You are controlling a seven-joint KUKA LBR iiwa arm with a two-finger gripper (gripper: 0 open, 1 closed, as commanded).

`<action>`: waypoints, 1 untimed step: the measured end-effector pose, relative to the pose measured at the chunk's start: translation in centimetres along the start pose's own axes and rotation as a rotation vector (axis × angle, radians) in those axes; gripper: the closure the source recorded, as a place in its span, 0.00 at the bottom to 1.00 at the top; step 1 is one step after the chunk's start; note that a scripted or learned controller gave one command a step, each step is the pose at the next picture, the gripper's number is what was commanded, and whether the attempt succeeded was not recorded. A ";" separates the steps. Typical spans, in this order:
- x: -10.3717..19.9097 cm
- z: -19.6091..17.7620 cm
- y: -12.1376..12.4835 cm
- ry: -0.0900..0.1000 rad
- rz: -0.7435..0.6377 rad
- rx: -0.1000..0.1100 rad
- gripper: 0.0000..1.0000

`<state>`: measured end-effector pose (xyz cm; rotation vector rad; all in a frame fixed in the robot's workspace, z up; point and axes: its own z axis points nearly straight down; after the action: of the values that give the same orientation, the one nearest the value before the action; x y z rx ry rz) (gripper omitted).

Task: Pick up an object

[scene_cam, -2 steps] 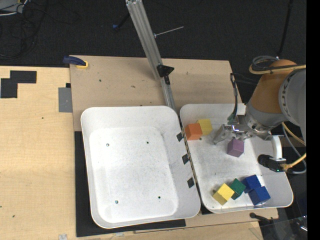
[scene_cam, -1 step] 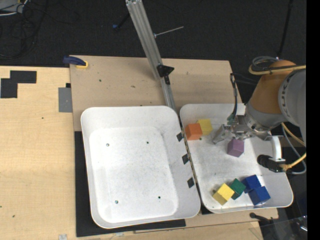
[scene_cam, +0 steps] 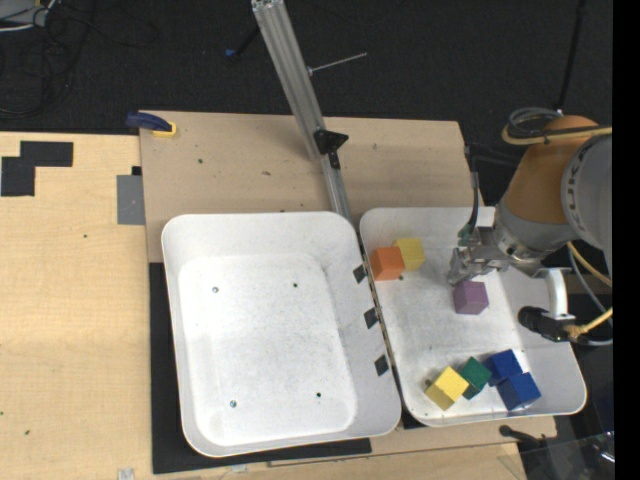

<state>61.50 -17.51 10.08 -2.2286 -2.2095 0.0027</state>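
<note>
In the camera view, the end effector hung over the right bin, low above the upper middle of its floor, the grey arm with its orange band reaching in from the right. The purple cube sat directly below the end effector in the picture, that is, toward the near side of the bin, just beside the tips or touching them; which of the two could not be told from this slant. Whether the tips stood apart or together could not be told either, and nothing showed the cube between them.

The coming move appeared to turn on that short offset: the cube lay just nearer the camera than the end effector, so a small shift that way and down looked needed. The cube was compact, with no long axis to align to.

The orange block and yellow block lay well to the left; the left bin lay beyond them on the counter.
</note>
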 end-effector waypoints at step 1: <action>-0.4 -6.4 0.1 -0.002 0.000 -0.008 1.00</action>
<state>61.59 -17.88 16.44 -2.2338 -2.2149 -0.0035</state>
